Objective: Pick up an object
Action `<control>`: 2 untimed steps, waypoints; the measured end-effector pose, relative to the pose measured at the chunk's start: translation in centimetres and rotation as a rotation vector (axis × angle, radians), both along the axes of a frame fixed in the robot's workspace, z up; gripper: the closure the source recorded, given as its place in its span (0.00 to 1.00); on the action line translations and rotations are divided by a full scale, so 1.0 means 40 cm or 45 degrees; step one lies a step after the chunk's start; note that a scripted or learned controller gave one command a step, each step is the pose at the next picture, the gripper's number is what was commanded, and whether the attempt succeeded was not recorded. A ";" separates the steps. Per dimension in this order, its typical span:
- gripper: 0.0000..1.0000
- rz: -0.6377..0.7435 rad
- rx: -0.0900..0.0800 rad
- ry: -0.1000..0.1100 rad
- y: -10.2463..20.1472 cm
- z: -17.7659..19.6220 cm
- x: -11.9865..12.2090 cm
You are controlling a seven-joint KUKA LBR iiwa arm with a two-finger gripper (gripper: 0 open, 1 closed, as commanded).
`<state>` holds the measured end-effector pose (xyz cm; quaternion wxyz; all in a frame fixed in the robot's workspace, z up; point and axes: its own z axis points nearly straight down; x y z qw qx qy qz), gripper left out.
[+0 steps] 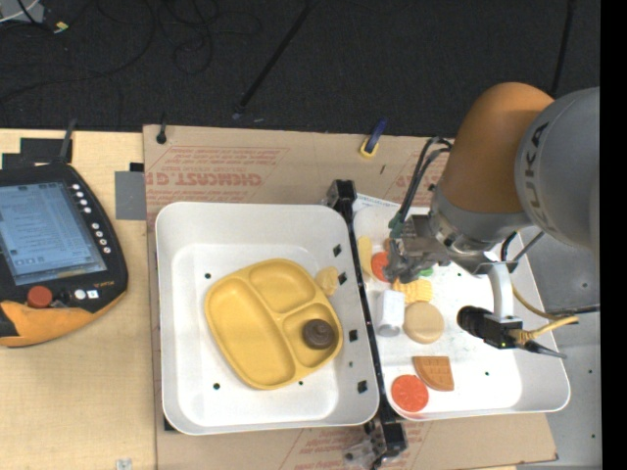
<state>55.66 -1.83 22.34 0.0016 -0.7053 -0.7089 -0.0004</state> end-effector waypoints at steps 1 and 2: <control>1.00 -0.002 -0.001 -0.002 0.104 0.026 0.076; 1.00 -0.002 -0.001 -0.002 0.235 0.028 0.156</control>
